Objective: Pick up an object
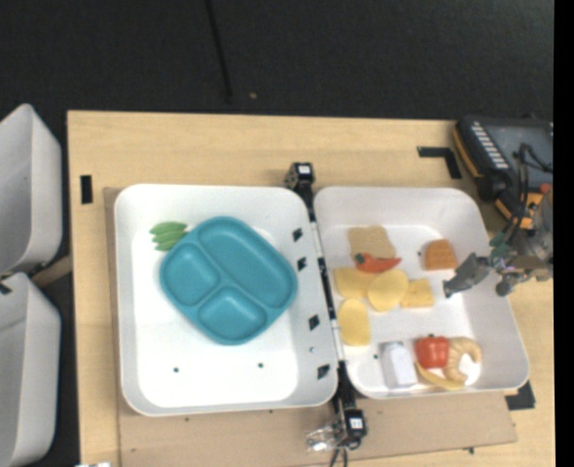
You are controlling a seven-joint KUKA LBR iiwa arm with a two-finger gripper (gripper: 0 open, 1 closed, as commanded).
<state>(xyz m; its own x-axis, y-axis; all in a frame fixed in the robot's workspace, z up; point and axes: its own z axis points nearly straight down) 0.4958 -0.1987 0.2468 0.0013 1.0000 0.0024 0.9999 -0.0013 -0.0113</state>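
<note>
wooden bench (199,149), white chairs (10,202)

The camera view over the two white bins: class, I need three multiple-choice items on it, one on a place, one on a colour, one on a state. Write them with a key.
1. Where does the blue divided tray lie?
A. In the left bin
B. In the right bin
C. On the bare bench

2. What colour is the small leafy item beside the tray's upper left corner?
A. Red
B. Green
C. Purple

3. Where is the gripper just now?
A. Over the left bin
B. Over the right bin, near its right side
C. Off the bench, above the dark floor

Key: 1 A, the tray sits inside the left bin's walls. 2 B, the item is plainly green. 3 B, the gripper hangs over the right bin, close to the orange piece.
</note>
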